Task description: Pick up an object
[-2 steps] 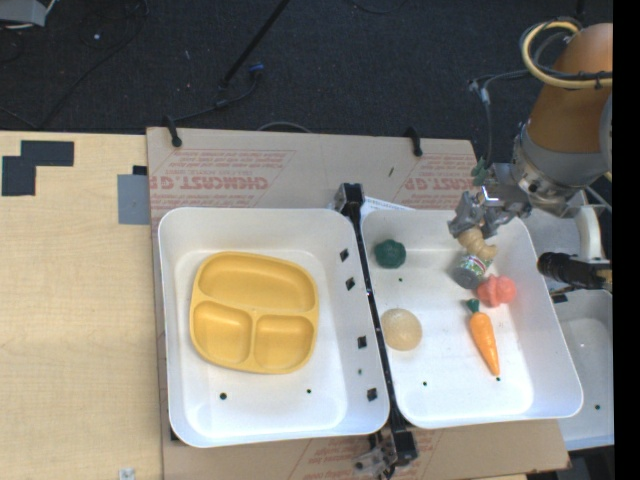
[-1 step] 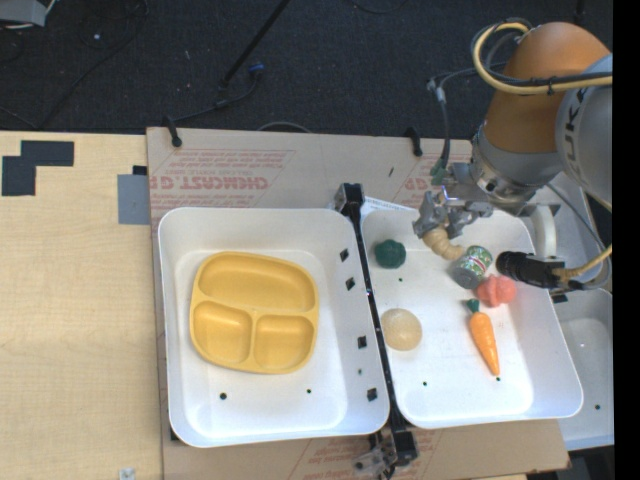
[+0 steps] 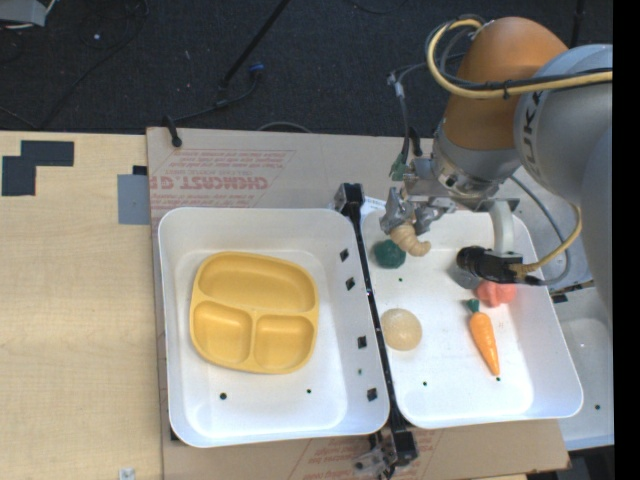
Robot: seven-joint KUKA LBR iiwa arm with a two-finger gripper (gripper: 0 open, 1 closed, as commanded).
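The gripper [image 3: 408, 222] hangs low over the far left corner of the right bin [image 3: 450, 388], and the likeliest thing to pick, a small tan lump [image 3: 411, 241], lies directly under its tip, on its near side and touching it or nearly so. The lump's long axis seems to run from left to right with a slight tilt. Its far end is covered by the tool, so its full shape is hard to make out. Whether the gripper is clenched on the lump, or released above it, I cannot tell: the metal parts overlap at this slant. A green lump [image 3: 389, 255] sits just beside the tan one on its near left, close enough to get in the way of a grasp. Nearer in the same bin are a pale round thing [image 3: 402, 329], a carrot [image 3: 485, 341] lying near to far, and a pink piece [image 3: 496, 293] partly hidden. The left bin [image 3: 330, 393] bears a yellow plate [image 3: 255, 311].
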